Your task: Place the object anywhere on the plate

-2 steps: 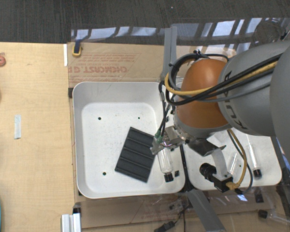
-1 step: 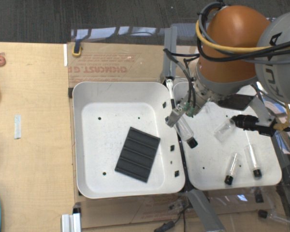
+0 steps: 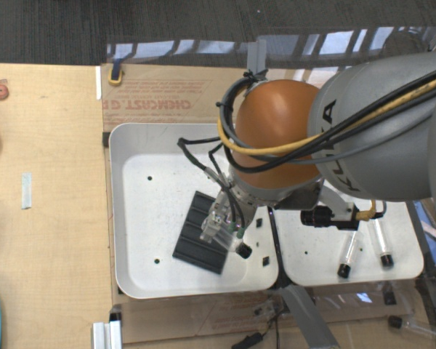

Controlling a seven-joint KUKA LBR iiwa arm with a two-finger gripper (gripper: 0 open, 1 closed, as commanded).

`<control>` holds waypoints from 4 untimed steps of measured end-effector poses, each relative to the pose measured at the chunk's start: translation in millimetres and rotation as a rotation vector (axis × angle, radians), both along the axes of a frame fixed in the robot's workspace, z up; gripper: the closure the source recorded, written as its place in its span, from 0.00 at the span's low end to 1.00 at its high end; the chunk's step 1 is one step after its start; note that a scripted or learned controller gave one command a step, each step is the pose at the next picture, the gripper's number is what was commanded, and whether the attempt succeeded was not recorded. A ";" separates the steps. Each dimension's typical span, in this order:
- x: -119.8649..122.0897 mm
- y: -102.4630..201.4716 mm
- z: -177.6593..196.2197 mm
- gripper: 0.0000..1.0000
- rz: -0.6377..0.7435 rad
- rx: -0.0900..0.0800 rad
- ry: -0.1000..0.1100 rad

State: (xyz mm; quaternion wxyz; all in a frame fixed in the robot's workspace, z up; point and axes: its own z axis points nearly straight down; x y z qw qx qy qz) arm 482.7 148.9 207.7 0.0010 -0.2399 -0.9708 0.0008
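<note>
Camera view: the gripper (image 3: 219, 224) hangs low inside the left bin (image 3: 131, 195), directly over the upper right part of a black ribbed plate (image 3: 196, 240), which lies flat and tilted on the bin floor. Finger opening cannot be determined (wrist hardware and cables cover them). Right of the gripper, in the right bin (image 3: 400, 260), two clear tubes with black caps (image 3: 346, 257) lie side by side, well apart from the plate.

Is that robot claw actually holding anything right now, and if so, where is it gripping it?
It cannot be told. The gripper sits right over the black ribbed plate in the left bin, near the plate's right edge, but a grip isn't visible.
</note>
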 end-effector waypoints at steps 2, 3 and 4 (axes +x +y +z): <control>14.8 -59.1 65.8 0.00 0.266 0.001 -0.005; 41.0 -25.2 10.0 0.00 0.604 0.002 -0.001; 58.6 42.5 28.2 0.00 1.126 0.004 -0.005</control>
